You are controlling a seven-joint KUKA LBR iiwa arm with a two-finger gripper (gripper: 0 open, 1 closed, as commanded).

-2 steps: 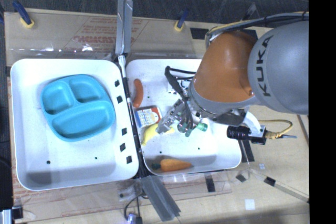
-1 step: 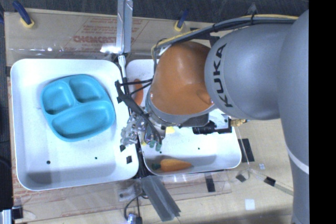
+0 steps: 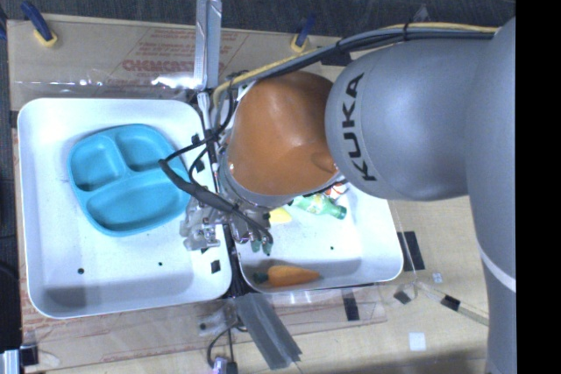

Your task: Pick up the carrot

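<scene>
Camera view, left to right. Left bin (image 3: 53,276): a blue divided tray (image 3: 127,175) lies flat in its upper part, rest of the floor bare white. Nothing for you to do there.

Centre, over the wall between the two bins: the tool (image 3: 215,232) hangs low beneath the orange band (image 3: 276,140), cables draped around it. Its end is a dark tangle against the bin rim from this angle, so you cannot tell its state, and nothing shows gripped in it.

Right bin (image 3: 381,254): the carrot (image 3: 287,276) lies flat on the floor near the front wall, just below and right of the tool, apart from it as far as can be judged. A green item (image 3: 320,206) and a yellow scrap (image 3: 279,215) sit further back, half under the arm.

Progress: pick not yet made. Carrot on the bin floor, unlifted. Left for you: bring the tool over the carrot, close, raise.
</scene>
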